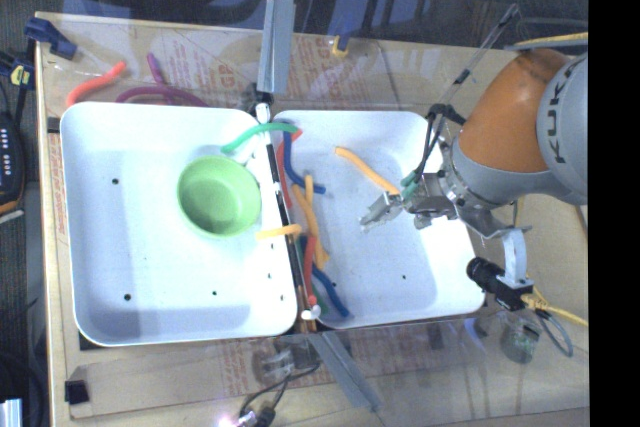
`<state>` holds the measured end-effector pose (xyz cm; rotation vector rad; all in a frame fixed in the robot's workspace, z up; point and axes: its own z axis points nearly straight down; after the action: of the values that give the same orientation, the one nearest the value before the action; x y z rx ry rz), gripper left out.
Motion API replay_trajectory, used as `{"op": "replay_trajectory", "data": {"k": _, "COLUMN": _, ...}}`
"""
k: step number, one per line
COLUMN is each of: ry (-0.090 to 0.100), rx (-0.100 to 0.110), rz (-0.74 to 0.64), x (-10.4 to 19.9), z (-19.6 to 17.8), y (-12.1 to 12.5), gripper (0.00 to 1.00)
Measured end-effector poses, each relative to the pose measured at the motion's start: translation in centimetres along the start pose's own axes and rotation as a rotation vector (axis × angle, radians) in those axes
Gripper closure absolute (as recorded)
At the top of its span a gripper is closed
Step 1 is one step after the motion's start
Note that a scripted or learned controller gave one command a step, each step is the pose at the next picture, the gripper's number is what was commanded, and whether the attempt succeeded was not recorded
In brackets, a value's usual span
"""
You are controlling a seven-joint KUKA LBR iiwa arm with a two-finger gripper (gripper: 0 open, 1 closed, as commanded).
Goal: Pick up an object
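Observation:
My gripper (381,207) hangs over the middle of the right bin (400,290), its fingers pointing left with a small gap and nothing between them. An orange strip (365,169) lies just above and left of the fingertips. Along the right bin's left wall lie several long pieces: red (318,255), blue (335,300) and orange (309,200). A green bowl (219,195) sits in the left bin (130,285). A green strip (250,137) and a small orange piece (279,232) cross the divider between the bins.
Behind the left bin on the bench lie an orange-red tube (95,83) and a purple cable (160,95). A grey bar (276,40) stands at the back between the bins. The bench edge runs along the front.

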<state>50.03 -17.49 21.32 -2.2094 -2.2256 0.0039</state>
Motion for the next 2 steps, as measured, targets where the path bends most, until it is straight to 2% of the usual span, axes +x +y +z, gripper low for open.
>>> {"op": "replay_trajectory", "data": {"k": 1, "ry": -0.002, "rx": -0.001, "rz": 0.034, "x": -3.1, "z": 2.9, "y": 8.0, "gripper": 0.0}}
{"op": "replay_trajectory", "data": {"k": 2, "ry": -0.001, "rx": -0.003, "rz": -0.01, "x": -3.1, "z": 7.9, "y": 11.0, "gripper": 0.0}}
